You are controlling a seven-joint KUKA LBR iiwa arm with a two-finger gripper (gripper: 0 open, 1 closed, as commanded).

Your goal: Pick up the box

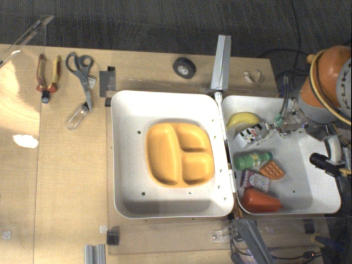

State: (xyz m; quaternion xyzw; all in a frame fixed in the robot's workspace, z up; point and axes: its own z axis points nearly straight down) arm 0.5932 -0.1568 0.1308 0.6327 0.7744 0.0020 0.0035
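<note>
While the arm leans in from the right edge of the frame, you will find its gripper over the upper part of the right bin, low and close to the bin's contents. Whether it is apart, together or clamped on anything you cannot tell; the tip is small and blurred against the white floor.

You will see the box, a small white carton with dark print, lying in the upper left part of that same bin. It sits just left of the gripper and a little lower in the frame. The two are very near each other, and you cannot make out whether they touch. The box lies tilted, its long side running up toward the gripper.

Look just above the box for the banana, which lies right beside it along the bin's upper left corner. Below the box you have a green bottle on its side, with an orange item at its right end. Further down are a purple packet and a red pepper near the lower left corner.

Your left bin holds a yellow divided tray in its middle, well apart from the gripper.
</note>
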